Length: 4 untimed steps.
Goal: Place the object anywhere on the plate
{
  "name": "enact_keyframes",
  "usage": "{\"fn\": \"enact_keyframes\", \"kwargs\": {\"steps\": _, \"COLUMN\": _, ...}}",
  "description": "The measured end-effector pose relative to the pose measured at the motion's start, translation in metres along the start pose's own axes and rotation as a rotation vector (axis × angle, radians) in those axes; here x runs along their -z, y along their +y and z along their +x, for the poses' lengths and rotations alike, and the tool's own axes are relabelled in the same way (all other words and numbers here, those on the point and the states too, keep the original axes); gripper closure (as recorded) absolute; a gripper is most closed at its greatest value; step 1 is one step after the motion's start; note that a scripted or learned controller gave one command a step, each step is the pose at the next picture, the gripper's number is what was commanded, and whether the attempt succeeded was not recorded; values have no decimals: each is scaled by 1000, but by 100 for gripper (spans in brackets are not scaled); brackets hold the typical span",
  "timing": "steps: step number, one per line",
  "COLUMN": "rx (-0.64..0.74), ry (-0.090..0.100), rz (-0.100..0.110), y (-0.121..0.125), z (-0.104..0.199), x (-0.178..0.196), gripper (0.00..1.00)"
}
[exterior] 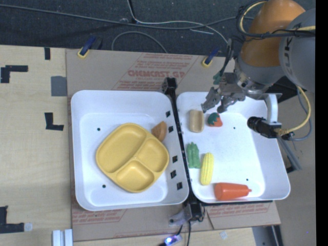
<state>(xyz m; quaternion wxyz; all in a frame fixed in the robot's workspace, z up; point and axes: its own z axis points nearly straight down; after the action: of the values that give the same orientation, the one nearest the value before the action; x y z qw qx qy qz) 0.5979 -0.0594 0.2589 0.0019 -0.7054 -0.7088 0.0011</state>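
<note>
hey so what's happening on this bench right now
A robot arm reaches in from the right, its gripper open above the right bin, with nothing between its fingers. Just below it lie a small red and green toy and a bread roll. A green vegetable, corn cob and carrot lie nearer the front. The yellow plate sits in the left bin, with a brown piece beside its rim, not yet on it.

Bench (31, 152) bears cardboard sheet (143, 70); seemingly under both bins (82, 137).
</note>
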Motion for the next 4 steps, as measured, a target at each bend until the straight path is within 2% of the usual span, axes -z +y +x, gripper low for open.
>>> {"fn": "enact_keyframes", "kwargs": {"steps": 1, "rx": 2, "ry": 1, "rz": -2, "y": -21, "z": 54, "x": 0, "gripper": 100}}
{"fn": "enact_keyframes", "kwargs": {"steps": 2, "rx": 1, "ry": 0, "rz": 1, "y": -38, "z": 103, "x": -23, "gripper": 100}}
{"fn": "enact_keyframes", "kwargs": {"steps": 3, "rx": 3, "ry": 1, "rz": 0, "y": -60, "z": 160, "x": -22, "gripper": 100}}
{"fn": "enact_keyframes", "kwargs": {"steps": 4, "rx": 2, "ry": -1, "rz": 0, "y": -70, "z": 206, "x": -31, "gripper": 100}}
